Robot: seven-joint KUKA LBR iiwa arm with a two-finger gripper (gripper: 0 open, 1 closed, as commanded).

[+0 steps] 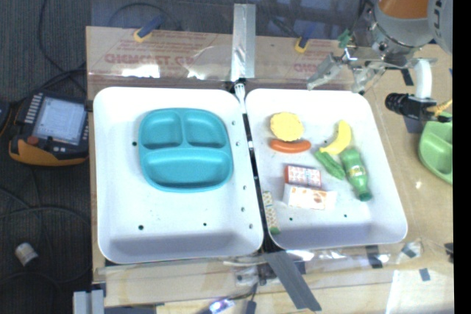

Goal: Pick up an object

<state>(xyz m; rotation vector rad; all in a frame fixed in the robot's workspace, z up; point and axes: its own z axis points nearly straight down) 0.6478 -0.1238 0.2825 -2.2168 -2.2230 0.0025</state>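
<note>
Toy foods are clustered in the right bin [383, 180] for picking: a banana [337, 139], green bottle [356, 173], hot dog [290, 145] and two small boxes. The tool [344, 74] is held above the bin's far rim, spread open and empty. A blue divided plate [185, 148] sits in the left bin [118, 180]. The worktop is ringed by dark carpet [59, 11] and cables.

The tray [184, 149] lies in the left bin [118, 224]; the right bin [375, 220] holds the banana [337, 139], the bottle [356, 173] and 2 boxes [306, 186].
</note>
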